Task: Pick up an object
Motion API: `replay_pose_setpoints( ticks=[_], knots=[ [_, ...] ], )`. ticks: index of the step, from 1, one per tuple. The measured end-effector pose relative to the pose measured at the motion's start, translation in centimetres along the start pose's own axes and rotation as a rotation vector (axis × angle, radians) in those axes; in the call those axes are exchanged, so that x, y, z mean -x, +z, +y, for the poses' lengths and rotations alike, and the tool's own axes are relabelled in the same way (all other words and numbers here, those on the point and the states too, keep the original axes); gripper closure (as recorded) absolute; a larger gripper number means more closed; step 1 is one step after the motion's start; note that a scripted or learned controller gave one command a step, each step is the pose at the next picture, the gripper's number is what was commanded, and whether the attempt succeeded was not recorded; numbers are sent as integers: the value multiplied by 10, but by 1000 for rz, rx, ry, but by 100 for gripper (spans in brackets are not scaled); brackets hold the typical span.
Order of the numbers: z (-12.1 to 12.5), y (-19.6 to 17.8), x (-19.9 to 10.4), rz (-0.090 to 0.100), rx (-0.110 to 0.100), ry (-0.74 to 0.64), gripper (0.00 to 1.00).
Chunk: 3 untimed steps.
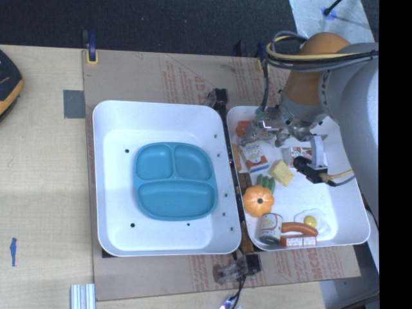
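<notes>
While the gripper (pixel 278 131) hangs low over the far end of the right bin (pixel 351 221), near a red item (pixel 243 127) and well clear of the orange (pixel 258 200), I cannot tell its state, so nothing looks picked yet.
</notes>
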State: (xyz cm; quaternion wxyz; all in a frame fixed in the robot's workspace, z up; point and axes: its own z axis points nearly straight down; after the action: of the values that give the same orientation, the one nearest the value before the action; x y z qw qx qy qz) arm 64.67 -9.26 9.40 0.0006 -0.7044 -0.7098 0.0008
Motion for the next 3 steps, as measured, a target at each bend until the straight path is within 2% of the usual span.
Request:
replay_pose_setpoints(
  ticks=[1, 2, 3],
  knots=[
    [8, -1, 1, 5, -21, -2, 0],
    [-68, -98, -57, 2, -10, 2, 0],
    [-69, -87, 16, -1, -4, 9, 0]
  ],
)
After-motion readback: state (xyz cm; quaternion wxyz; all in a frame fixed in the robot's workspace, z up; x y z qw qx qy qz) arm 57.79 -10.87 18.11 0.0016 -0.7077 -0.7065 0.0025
